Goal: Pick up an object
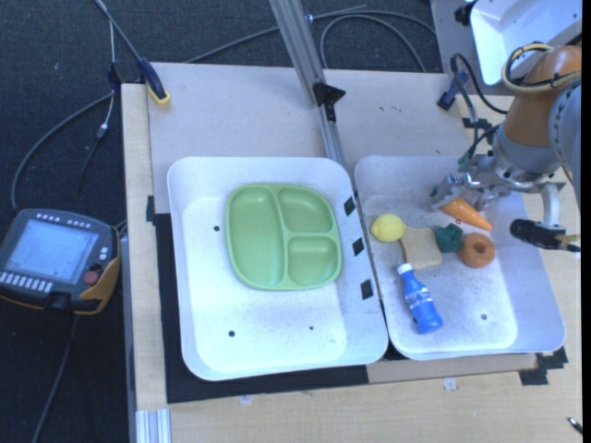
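In the right bin (531,326) lie several small objects: an orange carrot (469,215), a yellow lemon (389,228), a tan slice (421,247), a dark green piece (449,238), an orange ring (477,250) and a blue bottle (421,300). My gripper (459,194) is low over the far part of this bin, directly above and touching or nearly touching the carrot's upper end. The carrot lies tilted on the bin floor, partly hidden under the gripper's metal parts.
The left bin (208,340) holds a green divided plate (283,236). A metal pole (305,44) slants up from between the bins. A teach pendant (55,261) lies on the floor at left.
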`<state>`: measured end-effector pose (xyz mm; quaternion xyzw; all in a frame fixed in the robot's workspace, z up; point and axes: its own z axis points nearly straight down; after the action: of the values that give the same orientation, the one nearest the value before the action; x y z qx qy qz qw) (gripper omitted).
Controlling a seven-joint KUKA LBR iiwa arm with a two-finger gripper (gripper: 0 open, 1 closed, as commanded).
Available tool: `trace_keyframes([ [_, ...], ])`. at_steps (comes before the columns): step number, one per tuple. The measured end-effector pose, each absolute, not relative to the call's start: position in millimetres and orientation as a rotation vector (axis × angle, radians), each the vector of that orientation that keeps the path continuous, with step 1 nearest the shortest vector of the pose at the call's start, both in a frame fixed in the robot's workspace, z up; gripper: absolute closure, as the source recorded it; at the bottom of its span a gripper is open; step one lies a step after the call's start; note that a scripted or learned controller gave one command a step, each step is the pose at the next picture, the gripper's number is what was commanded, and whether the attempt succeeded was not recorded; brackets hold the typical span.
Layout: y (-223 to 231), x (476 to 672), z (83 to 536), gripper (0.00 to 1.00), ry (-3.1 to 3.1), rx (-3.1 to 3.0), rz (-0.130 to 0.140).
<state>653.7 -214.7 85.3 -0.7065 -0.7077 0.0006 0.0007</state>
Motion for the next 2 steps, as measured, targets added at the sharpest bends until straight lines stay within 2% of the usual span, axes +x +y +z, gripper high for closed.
trace_keyframes([
  [1,-214.8,655.1,97.8,1.0,-2.227,-2.22,-0.001],
  [2,-204.9,658.5,156.6,1.0,-2.228,-2.223,-0.006],
])
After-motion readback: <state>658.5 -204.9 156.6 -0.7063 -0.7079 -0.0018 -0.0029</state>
